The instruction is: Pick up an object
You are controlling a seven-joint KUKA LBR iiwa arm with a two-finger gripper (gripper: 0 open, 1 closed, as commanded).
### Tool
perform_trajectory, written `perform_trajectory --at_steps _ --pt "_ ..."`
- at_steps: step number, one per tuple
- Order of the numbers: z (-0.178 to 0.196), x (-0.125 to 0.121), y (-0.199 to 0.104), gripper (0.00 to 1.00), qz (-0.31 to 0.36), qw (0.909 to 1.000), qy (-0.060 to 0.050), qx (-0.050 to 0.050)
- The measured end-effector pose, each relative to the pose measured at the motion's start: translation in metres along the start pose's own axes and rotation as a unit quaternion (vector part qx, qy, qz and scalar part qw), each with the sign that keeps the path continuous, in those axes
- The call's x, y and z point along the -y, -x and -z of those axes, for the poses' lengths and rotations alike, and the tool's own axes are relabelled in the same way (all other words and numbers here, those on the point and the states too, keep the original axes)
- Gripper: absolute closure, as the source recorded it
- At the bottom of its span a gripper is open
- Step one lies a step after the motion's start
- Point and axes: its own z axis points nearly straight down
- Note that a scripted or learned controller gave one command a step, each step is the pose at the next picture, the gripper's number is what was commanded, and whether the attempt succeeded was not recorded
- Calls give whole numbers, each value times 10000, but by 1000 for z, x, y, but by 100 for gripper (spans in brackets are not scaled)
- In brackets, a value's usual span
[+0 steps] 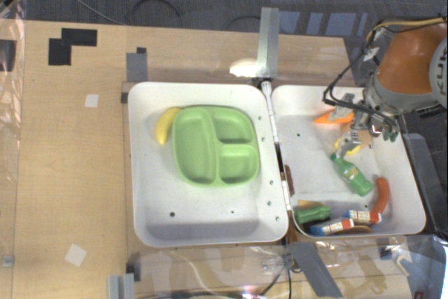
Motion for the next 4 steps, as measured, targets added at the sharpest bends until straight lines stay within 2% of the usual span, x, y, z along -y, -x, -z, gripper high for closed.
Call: perform_trajectory --at_steps 1,2,3,4 --pt "-7 2 -18 0 -750 9972 4 35" --pt "-17 -23 -62 0 -1119 9937 4 -87" --pt "-20 -18 -17 0 -1694 9855 -4 -100" --pt "-18 -21 -53 0 -1792 9838 -9 -94"
